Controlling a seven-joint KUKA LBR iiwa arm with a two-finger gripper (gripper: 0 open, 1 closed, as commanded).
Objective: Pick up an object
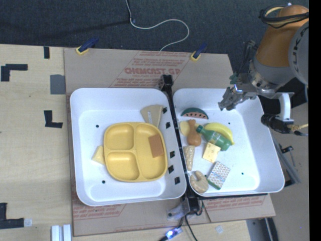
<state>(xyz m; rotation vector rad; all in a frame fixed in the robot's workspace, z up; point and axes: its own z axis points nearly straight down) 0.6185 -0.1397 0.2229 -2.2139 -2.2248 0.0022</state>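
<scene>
Arm (281,44) reaches in from the right, its orange band high at the top right corner and its grey wrist bent down and leftward over the far right part of the right bin (261,177). Its hand (226,102) hangs dark and small above the bin's upper white floor, near the back wall; whether it is spread or closed I cannot tell, and nothing shows in its grasp.

Two shallow white bins sit side by side on a sheet of brown cardboard (145,69) with red print, clipped at the back by two small clamps. That sheet lies on a pale wooden counter (25,149) marked with black tape shapes. Behind it is dark blue carpet (60,9), crossed by a thin white cable (160,24).

The left bin (83,104) holds a yellow divided plate (128,152) with a brown slab on its right part, and pale wedges beside it.

In the right bin, toys are heaped along the left side, well apart from the hand. A watermelon slice (194,114) lies at the top, its curved rind facing the back wall. Below it a banana (220,130) lies with its long axis running left to right, tilting down toward the right, with a green bottle (214,137) touching it. A yellow cheese block (211,152) and a speckled packet (218,174) lie lower down.
</scene>
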